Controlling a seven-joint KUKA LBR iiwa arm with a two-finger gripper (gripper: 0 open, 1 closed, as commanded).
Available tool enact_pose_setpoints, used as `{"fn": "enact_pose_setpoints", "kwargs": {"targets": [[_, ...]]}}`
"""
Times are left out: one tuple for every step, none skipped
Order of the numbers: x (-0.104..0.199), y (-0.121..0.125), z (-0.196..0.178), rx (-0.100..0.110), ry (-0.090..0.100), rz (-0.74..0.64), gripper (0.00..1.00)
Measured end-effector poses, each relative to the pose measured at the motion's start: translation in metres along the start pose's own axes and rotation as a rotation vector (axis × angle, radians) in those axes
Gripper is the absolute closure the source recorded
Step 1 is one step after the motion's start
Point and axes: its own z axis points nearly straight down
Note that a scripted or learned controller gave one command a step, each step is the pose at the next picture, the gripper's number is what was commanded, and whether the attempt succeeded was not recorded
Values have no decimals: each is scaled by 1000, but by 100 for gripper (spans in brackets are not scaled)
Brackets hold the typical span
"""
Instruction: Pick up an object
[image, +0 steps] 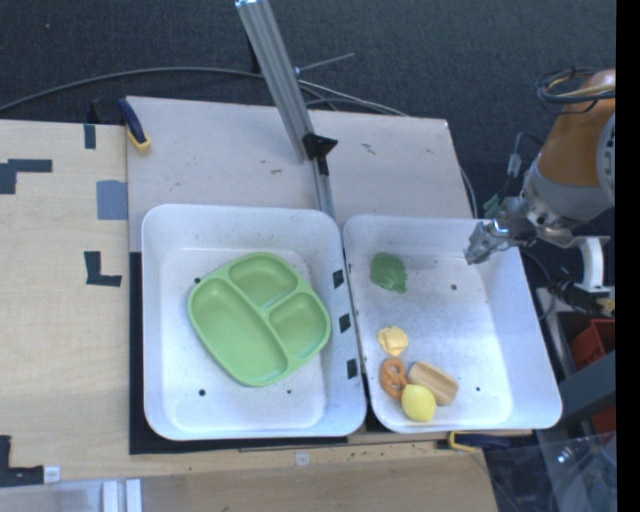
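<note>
While the arm reaches in, its gripper (484, 243) hangs over the right bin's (520, 330) rim — grip state unclear.

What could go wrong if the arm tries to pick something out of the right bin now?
The yellow lemon-shaped piece, tan block, orange pretzel-like ring and small yellow piece lie bunched together, so a grab there may nudge neighbours or catch two. The two-finger gripper hangs over the shallow white right bin near its upper right rim, so coming down there could hit the wall. The green lump sits alone but looks rounded and may slip.
</note>
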Motion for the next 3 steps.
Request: {"fn": "enact_pose_setpoints", "kwargs": {"targets": [[5,7,-60,-2,0,-2,100],[46,-12,-57,5,2,-3,100],[100,-24,-44,6,3,-5,100]]}}
